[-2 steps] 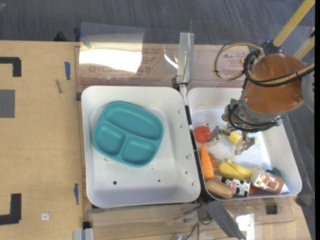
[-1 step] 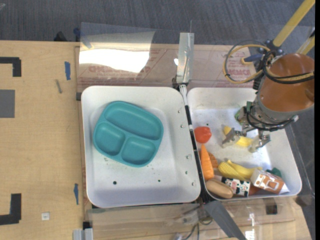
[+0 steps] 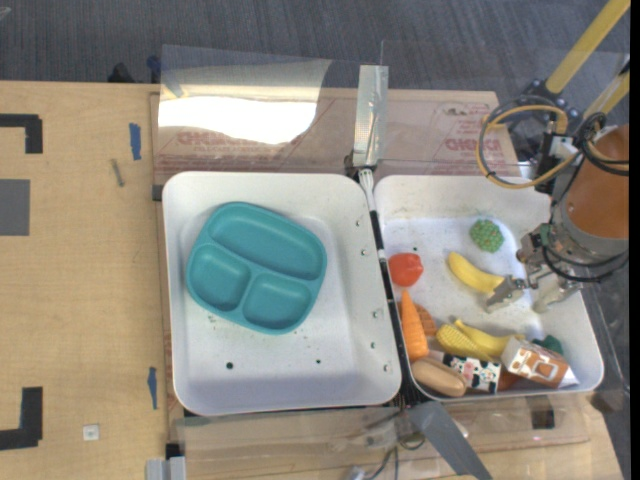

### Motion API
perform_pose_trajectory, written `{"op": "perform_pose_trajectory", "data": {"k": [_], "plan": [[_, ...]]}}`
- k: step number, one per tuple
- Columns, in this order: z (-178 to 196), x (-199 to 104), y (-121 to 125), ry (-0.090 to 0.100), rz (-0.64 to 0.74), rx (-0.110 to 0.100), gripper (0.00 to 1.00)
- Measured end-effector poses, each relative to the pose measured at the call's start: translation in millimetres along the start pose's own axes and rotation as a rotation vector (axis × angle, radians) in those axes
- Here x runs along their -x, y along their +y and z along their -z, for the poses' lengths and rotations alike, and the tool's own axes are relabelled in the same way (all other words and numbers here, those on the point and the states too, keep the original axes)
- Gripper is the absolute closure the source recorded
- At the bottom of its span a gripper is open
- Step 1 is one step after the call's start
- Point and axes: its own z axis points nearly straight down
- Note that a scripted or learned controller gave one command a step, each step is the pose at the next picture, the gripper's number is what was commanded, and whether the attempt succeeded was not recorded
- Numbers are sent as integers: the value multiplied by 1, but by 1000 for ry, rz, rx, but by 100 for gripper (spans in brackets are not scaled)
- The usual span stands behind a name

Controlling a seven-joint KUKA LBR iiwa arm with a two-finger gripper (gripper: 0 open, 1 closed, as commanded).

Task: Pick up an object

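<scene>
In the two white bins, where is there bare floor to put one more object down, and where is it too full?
Left bin: bare floor in front of the teal divided plate, toward the near rim. Right bin: a bare strip along the far wall, behind the red tomato and green broccoli. Its near edge is crowded with the carrot, corn and milk carton, and the claw hangs at its right.

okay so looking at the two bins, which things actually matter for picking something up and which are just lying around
For the job: gripper; right bin with the banana, green ball, red piece, carrot, corn, milk carton.

Just lying about: left bin, teal divided plate, clear plastic sheet.
</scene>
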Motion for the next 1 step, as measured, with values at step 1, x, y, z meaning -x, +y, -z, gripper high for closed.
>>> {"op": "perform_pose_trajectory", "data": {"k": [1], "plan": [[-1,84,0,7,129,6,0]]}}
